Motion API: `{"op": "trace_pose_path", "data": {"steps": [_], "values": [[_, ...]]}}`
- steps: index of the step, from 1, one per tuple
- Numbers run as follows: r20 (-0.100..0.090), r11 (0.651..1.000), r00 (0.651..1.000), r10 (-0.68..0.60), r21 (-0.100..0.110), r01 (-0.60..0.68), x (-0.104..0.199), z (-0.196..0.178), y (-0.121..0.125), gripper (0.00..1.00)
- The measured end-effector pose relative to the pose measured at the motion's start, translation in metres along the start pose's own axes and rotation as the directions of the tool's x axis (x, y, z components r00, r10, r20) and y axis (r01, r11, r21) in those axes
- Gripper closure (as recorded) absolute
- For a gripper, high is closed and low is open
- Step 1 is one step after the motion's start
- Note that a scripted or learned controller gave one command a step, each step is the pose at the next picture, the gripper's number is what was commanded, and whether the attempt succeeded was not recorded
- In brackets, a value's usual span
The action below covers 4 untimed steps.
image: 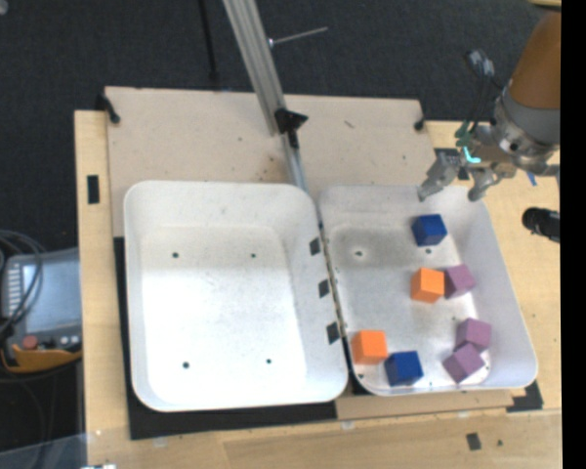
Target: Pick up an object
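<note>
**Gripper above right bin's far edge, nothing picked yet**

Left bin [225,291]: bare white floor, skip it. A metal pole [259,62] slants down to the seam between the bins; keep the arm off it.

Right bin [371,233] has all the blocks. Near-left corner: orange block [371,345] with a blue block [403,367] just beside it, both near the wall, awkward. Middle: second orange block [428,284] touching or nearly touching a purple block [459,279]; fingers would likely nudge one while closing on the other. Near-right: two more purple blocks [467,350], close together against the rim.

Best target, I'd say: the far blue block [429,229]. It sits apart from the rest, with room on every side, and is nearest the gripper [455,180].

Gripper hangs over the bin's far rim, fingers spread wide, nothing between them. Arm [537,76] comes in from the right.

To do it well: shift toward the near-left until centred on the blue block, line the fingers up with two flat faces, drop straight, close, lift. Risk: off-centre descent tips or pushes the block.
</note>
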State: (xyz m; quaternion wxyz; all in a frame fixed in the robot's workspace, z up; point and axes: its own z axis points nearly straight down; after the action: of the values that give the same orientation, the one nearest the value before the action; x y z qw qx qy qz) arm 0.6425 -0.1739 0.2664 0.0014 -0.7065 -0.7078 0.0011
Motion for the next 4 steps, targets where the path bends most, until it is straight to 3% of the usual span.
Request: {"op": "trace_pose_path", "data": {"steps": [1,3,4], "values": [[0.003,1.000,1.000,-0.002,-0.004,0.002,-0.001,-0.003,0.001,0.00],[0.002,1.000,1.000,0.004,0.001,-0.004,-0.007,0.116,-0.006,0.00],[0.009,1.000,1.000,0.008,-0.024,-0.008,-0.010,0.139,0.000,0.00]]}}
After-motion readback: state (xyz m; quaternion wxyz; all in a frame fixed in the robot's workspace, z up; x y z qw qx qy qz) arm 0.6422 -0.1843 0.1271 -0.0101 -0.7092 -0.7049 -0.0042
